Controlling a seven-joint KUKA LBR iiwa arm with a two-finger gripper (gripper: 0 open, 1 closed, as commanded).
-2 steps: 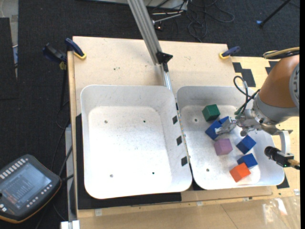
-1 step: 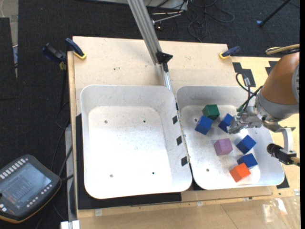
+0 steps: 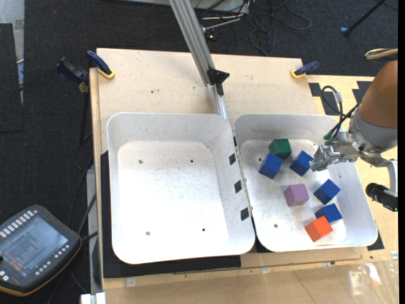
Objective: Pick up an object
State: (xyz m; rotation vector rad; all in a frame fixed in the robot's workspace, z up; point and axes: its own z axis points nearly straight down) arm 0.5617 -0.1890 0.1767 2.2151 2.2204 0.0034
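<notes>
While the left bin (image 3: 168, 185) holds only dark specks on its white floor, the right bin (image 3: 278, 236) carries all the blocks. Going rightward across it: a blue cube (image 3: 271, 165) lies nearest the divide, with a green cube (image 3: 280, 147) touching its upper right corner. Below them sits a lilac cube (image 3: 295, 194) on its own. Next comes a second blue cube (image 3: 302, 163), tilted, just beside the claw (image 3: 321, 157). Farther right, a third blue cube (image 3: 326, 190) lies near the bin's right slope, a fourth blue cube (image 3: 330, 213) below it, and an orange cube (image 3: 318, 228) touches that one at the lower left.

Both bins rest on a pale wooden surface (image 3: 164, 81). From the right edge the arm (image 3: 380, 109) leans in over the right bin's rim, its orange band uppermost, the grey wrist bent downward and leftward so that the claw points toward the second blue cube. Whether its fingers are apart or together cannot be told, and nothing shows between them.
</notes>
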